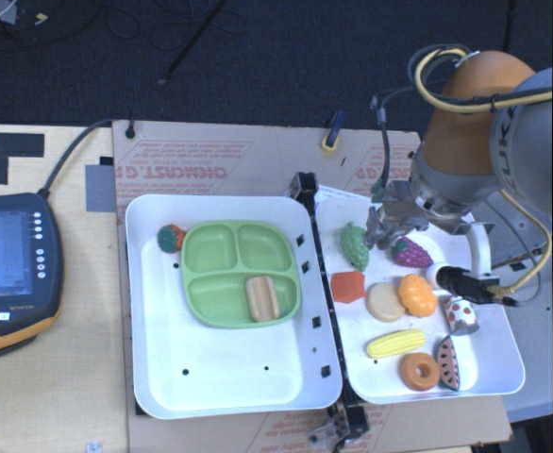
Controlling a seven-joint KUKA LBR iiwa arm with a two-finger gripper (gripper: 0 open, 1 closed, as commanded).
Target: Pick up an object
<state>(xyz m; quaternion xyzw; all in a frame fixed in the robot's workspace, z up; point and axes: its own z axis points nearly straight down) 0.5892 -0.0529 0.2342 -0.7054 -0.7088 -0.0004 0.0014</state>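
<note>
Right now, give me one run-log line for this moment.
gripper: over right bin | beside: green vegetable, grapes | held: nothing seen

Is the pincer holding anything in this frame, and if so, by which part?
Cannot be told. The pincer sits low between the green vegetable and the purple grapes, with nothing visibly between its tips.

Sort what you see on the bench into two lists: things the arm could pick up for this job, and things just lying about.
For the job: gripper; green leafy toy; grapes; red block; corn; doughnut; orange toy.

Lying about: tablet; green divided plate; yellow-blue clamp; cables.
</note>
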